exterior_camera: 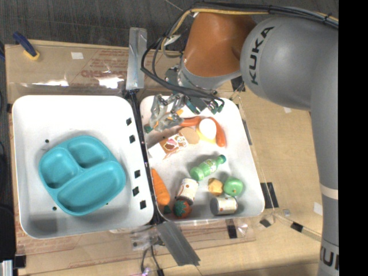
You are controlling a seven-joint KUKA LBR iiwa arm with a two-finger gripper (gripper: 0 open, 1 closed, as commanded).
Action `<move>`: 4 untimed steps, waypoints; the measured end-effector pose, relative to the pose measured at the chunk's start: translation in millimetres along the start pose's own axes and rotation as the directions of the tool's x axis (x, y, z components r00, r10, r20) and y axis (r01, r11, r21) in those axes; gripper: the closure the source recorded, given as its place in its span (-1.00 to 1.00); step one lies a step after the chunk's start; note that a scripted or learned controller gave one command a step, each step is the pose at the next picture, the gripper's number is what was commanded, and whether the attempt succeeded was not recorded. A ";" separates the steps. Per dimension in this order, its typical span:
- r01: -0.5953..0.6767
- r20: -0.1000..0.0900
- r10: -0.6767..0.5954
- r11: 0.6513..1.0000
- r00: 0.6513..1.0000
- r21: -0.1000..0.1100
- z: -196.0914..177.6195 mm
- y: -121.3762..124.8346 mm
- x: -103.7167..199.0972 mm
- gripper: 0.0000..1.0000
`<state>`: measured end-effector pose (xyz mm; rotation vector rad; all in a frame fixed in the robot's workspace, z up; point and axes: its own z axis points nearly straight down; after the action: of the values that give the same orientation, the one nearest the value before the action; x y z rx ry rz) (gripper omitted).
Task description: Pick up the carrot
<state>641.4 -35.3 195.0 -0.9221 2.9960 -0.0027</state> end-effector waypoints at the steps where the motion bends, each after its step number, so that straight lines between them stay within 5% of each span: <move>1: 0.163 -0.001 -0.163 0.987 0.987 -0.002 -13.1 24.3 -36.3 1.00; 2: 0.266 0.000 -0.266 0.964 0.964 -0.002 -67.2 77.0 -72.3 1.00; 3: 0.306 0.005 -0.306 0.952 0.952 0.006 -191.2 107.1 -61.9 1.00; 4: 0.248 0.000 -0.248 0.969 0.969 0.001 -222.4 148.9 28.9 1.00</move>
<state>532.2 71.5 416.7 -1.2890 2.8569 -0.0053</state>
